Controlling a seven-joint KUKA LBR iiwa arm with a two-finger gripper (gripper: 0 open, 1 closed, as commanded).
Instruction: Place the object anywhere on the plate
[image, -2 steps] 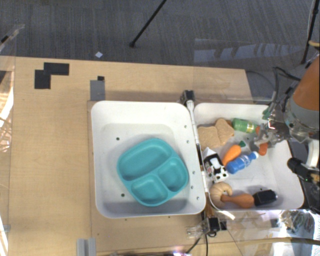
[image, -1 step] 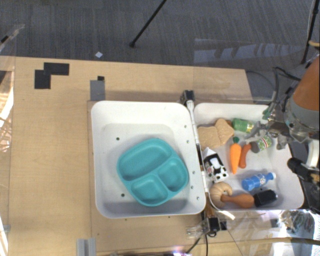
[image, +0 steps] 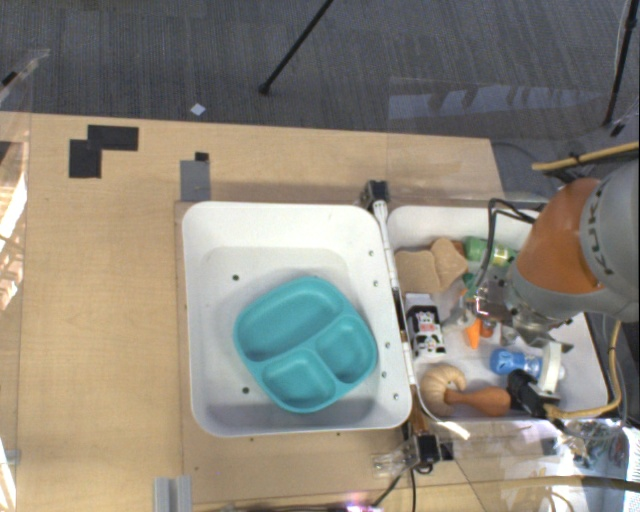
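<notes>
Teal and smooth, the plate (image: 305, 343) lay in the left bin (image: 215, 300), filling its middle and reaching toward 5 o'clock; it was rounded at the corners and moulded into three compartments, one long one along the 11 o'clock side and two smaller ones toward 5 o'clock; the bin itself was shallow, white and glossy; the right bin (image: 420, 222), of the same make, held all the loose things, and which of them was meant for the plate could not be told; a tan, rough-edged piece (image: 440, 262) sat at 11 o'clock in it, a green object (image: 476, 248) at 12 o'clock, a small black-and-white box (image: 426, 330) at 9 o'clock against the wall, a blue object (image: 507, 360) near 5 o'clock, and a pale rounded knob on a brown stem (image: 460, 388) at 7 o'clock; a small orange bit (image: 472, 336) lay near the centre; the gripper (image: 487, 305) hung over that centre under the grey arm with its orange band (image: 558, 248), entering from 3 o'clock; whether the pincer was apart or together could not be told.
</notes>
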